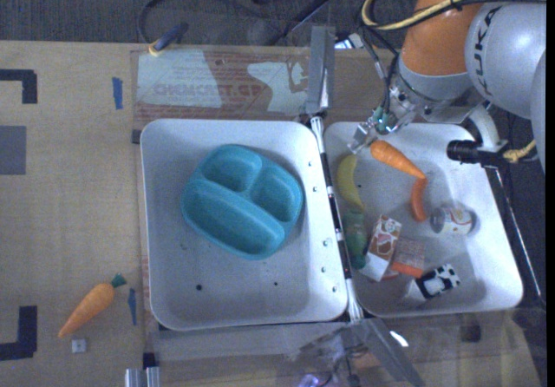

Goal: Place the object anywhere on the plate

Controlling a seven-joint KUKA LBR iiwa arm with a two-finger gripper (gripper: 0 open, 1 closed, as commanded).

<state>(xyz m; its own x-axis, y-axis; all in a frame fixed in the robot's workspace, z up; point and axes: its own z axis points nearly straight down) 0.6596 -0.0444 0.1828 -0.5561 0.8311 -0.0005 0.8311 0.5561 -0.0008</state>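
A teal plate sits in a white bin; the neighbouring bin is white too. There: an orange carrot, a pale yellow banana, a black-and-white cow-patterned toy — plus a red-and-white carton. On the tan bench lies an orange carrot with a green top — blue tape marks nearby

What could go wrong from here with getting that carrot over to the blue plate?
The pincer seems to pinch only the tip of the carrot, so it may slip or swing. The carry must also clear the rims between the right bin and the plate, and a drop would land among the banana and other clutter.
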